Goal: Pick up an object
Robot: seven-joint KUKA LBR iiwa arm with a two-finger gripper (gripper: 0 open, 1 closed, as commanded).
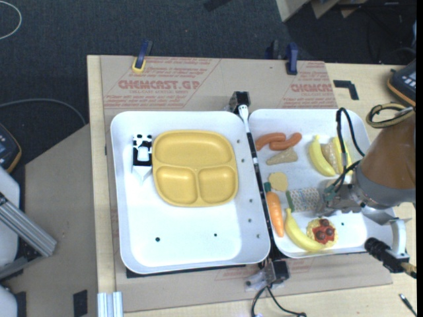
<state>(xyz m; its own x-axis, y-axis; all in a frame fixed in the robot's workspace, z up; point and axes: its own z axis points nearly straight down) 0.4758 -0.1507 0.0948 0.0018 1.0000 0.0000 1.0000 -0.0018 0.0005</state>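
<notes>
The right bin [351, 235] holds several toy foods: a red sausage [277, 140], a tan wedge [283, 156], a banana [322, 158], a pale yellow round piece [278, 181], a carrot [275, 213], a second banana [301, 235], a small tart topped with berries [324, 230] and a grey speckled piece [303, 198]. My gripper [330, 200] is low in this bin, at the right end of the grey speckled piece and just above the tart. The wrist hides what lies right under it.
A yellow divided plate [195, 166] lies in the left bin [125, 197], with a small black-and-white marker [142, 152] at its left. A black cable [344, 134] loops over the right bin's far side. The arm's orange band [391, 157] hangs over the right bin's right edge.
</notes>
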